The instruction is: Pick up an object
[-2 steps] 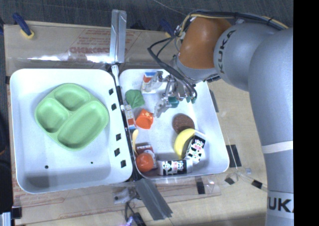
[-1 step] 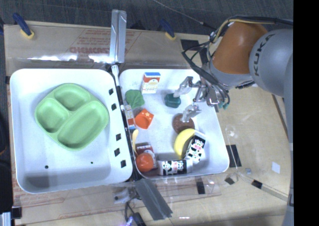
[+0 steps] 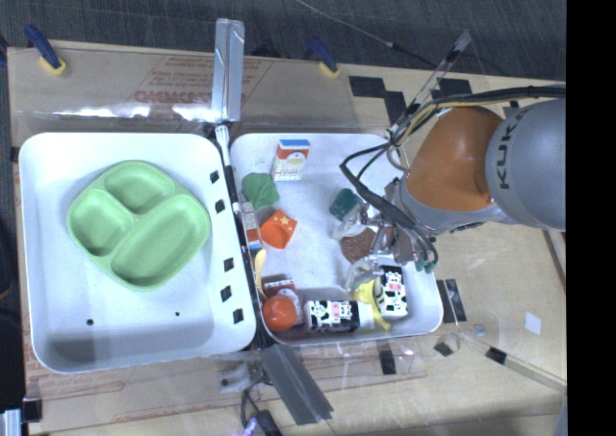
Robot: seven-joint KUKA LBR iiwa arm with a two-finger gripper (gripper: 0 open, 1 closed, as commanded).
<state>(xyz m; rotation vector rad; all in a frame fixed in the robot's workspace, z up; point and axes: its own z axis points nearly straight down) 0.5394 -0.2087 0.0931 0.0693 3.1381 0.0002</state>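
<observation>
Nearest my camera, along the front wall of the right bin [image 3: 318, 150], I see a row of small things: a round orange-red ball [image 3: 280, 313], a cow-patterned carton [image 3: 331, 315] lying on its side, a yellow banana-shaped piece [image 3: 370, 302] and a second cow-patterned carton [image 3: 392, 293] standing just beside it.

My arm [image 3: 481, 160] comes in from the right, its grey shell giving way to a glossy orange band [image 3: 452, 160], with black cables looping over the wrist. The wrist points down and to the left into the right bin. The gripper [image 3: 377, 243] sits low over the bin floor, right above a brown, rough-looking lump [image 3: 355, 245] and close to the second carton. Cables and metal parts crowd that spot, so I cannot tell whether the hand is released or clenched, nor whether anything sits in it.

Farther back in the same bin lie a dark teal block [image 3: 344, 202], an orange angular carton [image 3: 278, 229], a green leaf-like piece [image 3: 260, 189] and a small white box with a red and blue label [image 3: 291, 159], all well apart from the gripper.

Across the divider, the left bin [image 3: 58, 328] is smooth white plastic and bears a pale green plate [image 3: 140, 222] with three compartments, matte and rounded at the corners.
</observation>
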